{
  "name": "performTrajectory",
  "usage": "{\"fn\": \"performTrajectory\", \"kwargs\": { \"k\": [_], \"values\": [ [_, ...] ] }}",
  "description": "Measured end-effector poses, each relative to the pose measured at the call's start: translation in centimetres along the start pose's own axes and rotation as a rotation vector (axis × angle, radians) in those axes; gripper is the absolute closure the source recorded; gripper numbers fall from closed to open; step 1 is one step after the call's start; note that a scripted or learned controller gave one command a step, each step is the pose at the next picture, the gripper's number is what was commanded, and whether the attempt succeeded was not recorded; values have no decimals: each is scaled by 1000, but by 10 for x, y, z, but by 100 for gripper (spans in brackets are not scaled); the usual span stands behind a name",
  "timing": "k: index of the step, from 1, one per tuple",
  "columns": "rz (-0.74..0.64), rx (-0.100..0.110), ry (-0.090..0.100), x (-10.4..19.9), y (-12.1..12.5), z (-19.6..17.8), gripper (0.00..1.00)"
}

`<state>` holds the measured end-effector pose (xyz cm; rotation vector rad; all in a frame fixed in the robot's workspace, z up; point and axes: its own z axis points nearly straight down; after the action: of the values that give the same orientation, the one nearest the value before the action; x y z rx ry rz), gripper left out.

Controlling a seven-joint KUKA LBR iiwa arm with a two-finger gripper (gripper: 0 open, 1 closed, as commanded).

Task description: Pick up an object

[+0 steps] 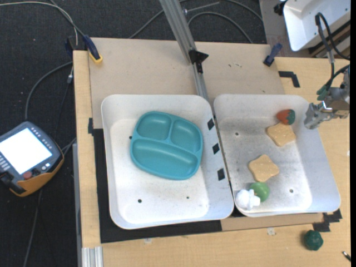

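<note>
Gripper [311, 115], silvery metal, parked at the right white bin's [325, 171] far right rim, finger gap impossible to tell. Nothing grabbed so far: red-green strawberry toy [286, 116] just beside it, two tan cracker-shaped pieces [281, 134] lying loose below. Whole pick left to do.

No lettering, labels, brands or numbers are legible anywhere; the handheld screen [25, 154] left of the bench glows blank white.
</note>
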<state>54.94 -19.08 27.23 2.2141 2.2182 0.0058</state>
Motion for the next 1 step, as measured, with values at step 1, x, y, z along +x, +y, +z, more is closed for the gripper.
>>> {"fn": "performTrajectory", "kwargs": {
  "k": [1],
  "values": [
    [-3,7,3,41,16,9,100]
  ]
}}
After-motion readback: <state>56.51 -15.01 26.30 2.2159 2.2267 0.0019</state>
